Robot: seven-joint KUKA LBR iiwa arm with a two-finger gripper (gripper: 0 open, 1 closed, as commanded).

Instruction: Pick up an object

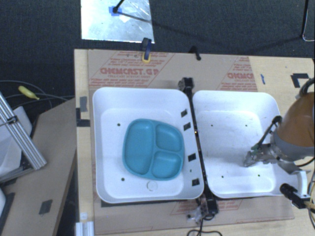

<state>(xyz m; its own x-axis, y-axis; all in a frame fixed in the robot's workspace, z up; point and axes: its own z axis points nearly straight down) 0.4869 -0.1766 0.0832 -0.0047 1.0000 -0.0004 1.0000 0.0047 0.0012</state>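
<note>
Cardboard-topped bench (128, 68), blue plate (153, 149) in left bin (106, 132), claw (252, 159) blurred

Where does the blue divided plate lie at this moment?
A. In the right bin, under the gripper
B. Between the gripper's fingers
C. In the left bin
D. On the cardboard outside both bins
C: the blue divided plate lies flat on the floor of the left bin, while the gripper is over the right bin, apart from it.

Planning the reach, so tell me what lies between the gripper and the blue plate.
In the camera view, bare white floor of the right bin, then the black-clipped divider between the gripper and blue plate.
</note>
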